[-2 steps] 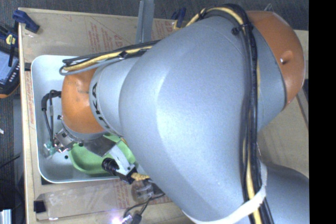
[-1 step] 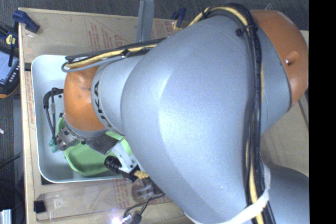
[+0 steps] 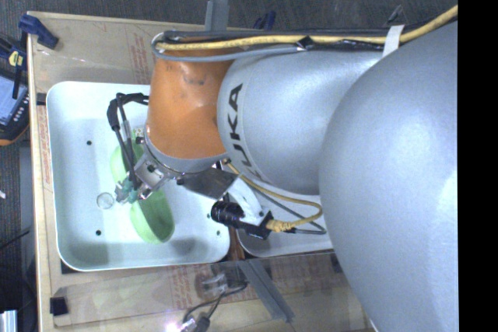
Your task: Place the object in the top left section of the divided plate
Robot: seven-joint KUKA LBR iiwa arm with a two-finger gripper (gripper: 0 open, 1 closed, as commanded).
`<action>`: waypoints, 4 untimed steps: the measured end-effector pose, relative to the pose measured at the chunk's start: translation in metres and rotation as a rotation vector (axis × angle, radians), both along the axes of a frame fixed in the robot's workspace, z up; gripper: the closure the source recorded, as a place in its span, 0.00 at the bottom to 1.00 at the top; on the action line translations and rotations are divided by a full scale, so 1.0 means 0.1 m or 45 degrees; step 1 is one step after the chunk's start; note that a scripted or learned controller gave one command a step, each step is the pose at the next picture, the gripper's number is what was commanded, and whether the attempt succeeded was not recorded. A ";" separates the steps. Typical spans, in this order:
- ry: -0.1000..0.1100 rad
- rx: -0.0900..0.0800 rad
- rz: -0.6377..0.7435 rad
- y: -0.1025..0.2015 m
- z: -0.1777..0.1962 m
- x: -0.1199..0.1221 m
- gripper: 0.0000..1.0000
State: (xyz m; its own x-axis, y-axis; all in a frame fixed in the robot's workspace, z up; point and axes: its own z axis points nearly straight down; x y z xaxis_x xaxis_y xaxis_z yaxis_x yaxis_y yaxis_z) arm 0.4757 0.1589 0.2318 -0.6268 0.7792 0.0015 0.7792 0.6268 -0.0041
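Observation:
A light green divided plate (image 3: 156, 218) lies in the left white bin (image 3: 70, 113), mostly covered by my arm; its sections are hidden. My gripper (image 3: 128, 189) hangs low over the plate's left edge, below the orange wrist band (image 3: 183, 109). A small pale round object (image 3: 105, 200) sits on the bin floor just left of the gripper tip. I cannot make out whether it touches the gripper.
The grey arm covers most of the right bin, of which a strip of rim (image 3: 288, 246) shows. A blue clamp (image 3: 35, 27) sits at the bench's far left corner. A dark device (image 3: 12, 109) stands off the left edge. Cables lie along the front edge (image 3: 210, 299).

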 end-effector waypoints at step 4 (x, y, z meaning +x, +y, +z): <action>0.003 -0.005 -0.680 -0.18 -0.18 0.60 1.00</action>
State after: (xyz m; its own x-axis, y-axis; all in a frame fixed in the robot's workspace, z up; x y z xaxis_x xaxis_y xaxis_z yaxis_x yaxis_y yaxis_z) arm 0.5355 0.1411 0.2135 -0.1430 0.9897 -0.0011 0.9897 0.1430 -0.0080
